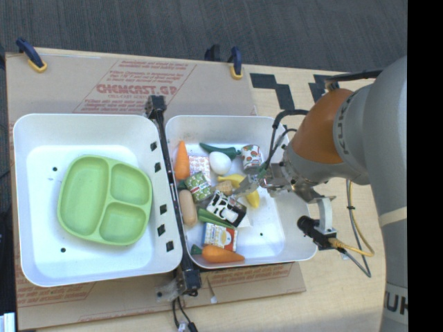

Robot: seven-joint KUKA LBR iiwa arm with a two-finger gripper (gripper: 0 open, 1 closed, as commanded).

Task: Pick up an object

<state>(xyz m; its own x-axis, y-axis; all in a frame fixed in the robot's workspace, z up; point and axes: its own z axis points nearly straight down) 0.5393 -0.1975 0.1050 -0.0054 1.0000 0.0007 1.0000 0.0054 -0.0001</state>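
tool: the tool (pixel 257 182) is down inside the right bin (pixel 294 249), at the right side of the toy food pile. Honestly can't tell how wide it's open or whether it has anything, the wrist hides most of it.

arm: grey arm with the orange band (pixel 320 133) comes in from the tool's right and hangs over the bin's right wall.

closest stuff: a yellow piece (pixel 252 198) sits just under/beside the tool, a small can (pixel 250 157) is just beyond it toward the far wall, and a white egg (pixel 219 162) is a bit further to its left.

rest of the pile: all left of the tool. Black-and-white packet (pixel 226 209) near it, green veggie bits (pixel 199 185), an upright carrot (pixel 181 160) and a bread roll (pixel 187 208) along the divider side, then a little carton (pixel 220 236) and another carrot (pixel 221 256) at the near edge, well away from the tool.

other bin: left bin (pixel 28 251) is far from the tool, holds a green divided plate (pixel 104 200).

progress: I'd say mid-attempt. The reach into the bin looks done, nothing visibly lifted, everything looks like it's lying on the bin floor.

what's left: get a real grip (yellow piece or can seem the likely candidates, just my guess) and raise it clear of the pile.

bench: cardboard-covered bench (pixel 138 81) under both bins, clamps at the back edge.
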